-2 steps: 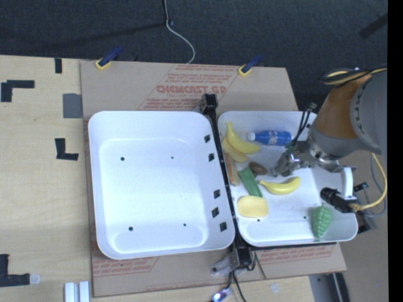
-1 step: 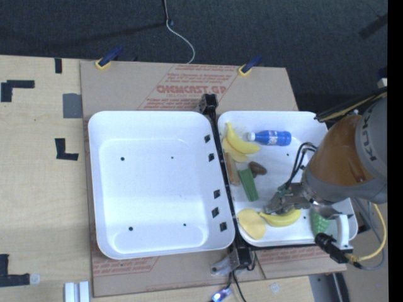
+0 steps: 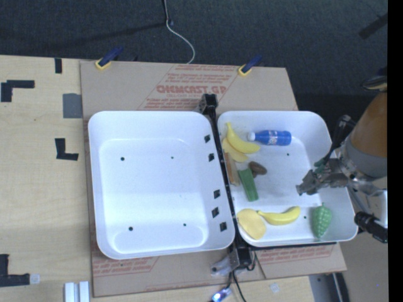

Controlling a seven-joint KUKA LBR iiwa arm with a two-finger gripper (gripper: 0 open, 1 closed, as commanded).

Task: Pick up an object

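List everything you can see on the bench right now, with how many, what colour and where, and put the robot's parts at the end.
bins: 2, white, side by side on the cardboard; left bin, right bin
bananas: 2, yellow; one at the right bin's upper left, one near its front edge
bottle: 1, blue and white, lying at the right bin's back
green stick: 1, green, left part of the right bin
brown piece: 1, brown, beside the green stick
yellow lump: 1, pale yellow, front left corner
green knobbly fruit: 1, green, front right corner
clamps: 2, blue and yellow, on the cardboard's back edge; and
gripper: 1, dark, over the right bin's right side
arm: 1, grey and orange, at right
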